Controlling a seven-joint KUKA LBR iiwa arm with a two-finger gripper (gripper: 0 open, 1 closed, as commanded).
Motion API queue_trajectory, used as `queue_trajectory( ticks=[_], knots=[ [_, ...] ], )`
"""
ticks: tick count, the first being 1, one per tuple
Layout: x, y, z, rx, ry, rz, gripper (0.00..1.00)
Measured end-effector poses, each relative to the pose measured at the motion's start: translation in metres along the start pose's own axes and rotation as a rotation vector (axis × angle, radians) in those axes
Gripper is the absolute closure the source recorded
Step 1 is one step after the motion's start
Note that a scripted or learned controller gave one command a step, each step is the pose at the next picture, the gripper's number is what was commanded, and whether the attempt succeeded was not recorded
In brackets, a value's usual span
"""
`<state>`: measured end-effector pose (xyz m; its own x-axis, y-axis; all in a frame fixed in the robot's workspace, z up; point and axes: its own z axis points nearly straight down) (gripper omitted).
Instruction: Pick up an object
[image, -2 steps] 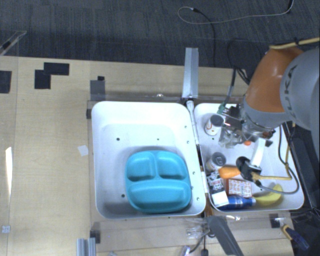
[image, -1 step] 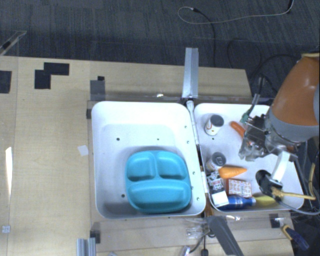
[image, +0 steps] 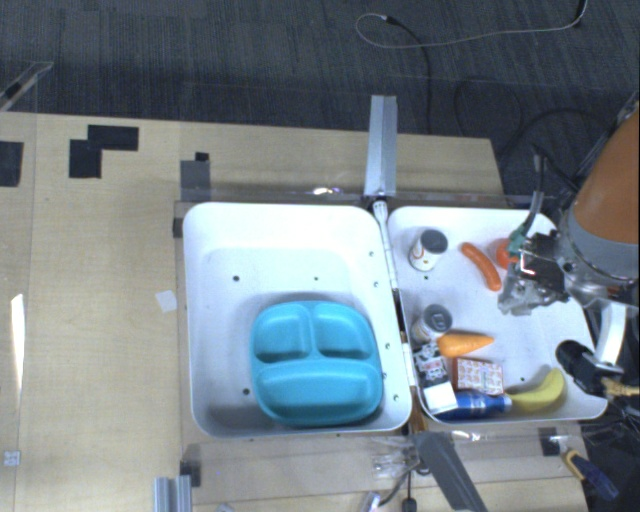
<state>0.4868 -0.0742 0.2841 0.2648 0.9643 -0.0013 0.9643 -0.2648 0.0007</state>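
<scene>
Banana (image: 536, 392) hugs the right bin's (image: 470, 222) front edge.

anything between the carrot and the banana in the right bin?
Yes. In the camera view, a small red patterned packet sits between the carrot and the banana.

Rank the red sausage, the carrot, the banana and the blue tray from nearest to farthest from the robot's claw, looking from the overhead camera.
Measured from the claw, in the right bin:
1. Red sausage, just to its left in the view.
2. Carrot, below and to the left.
3. Banana, along the bin's lower edge.
4. Blue tray, across the divider in the left bin.
</scene>
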Motion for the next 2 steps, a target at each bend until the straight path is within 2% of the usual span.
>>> queue_trajectory(
  ticks=[1, 2],
  knots=[
    [-0.042, 0.012, 0.021, 0.0, 0.001, -0.136, 1.0],
    [0.01, 0.018, 0.101, 0.001, 0.002, -0.421, 1.0]
  ],
)
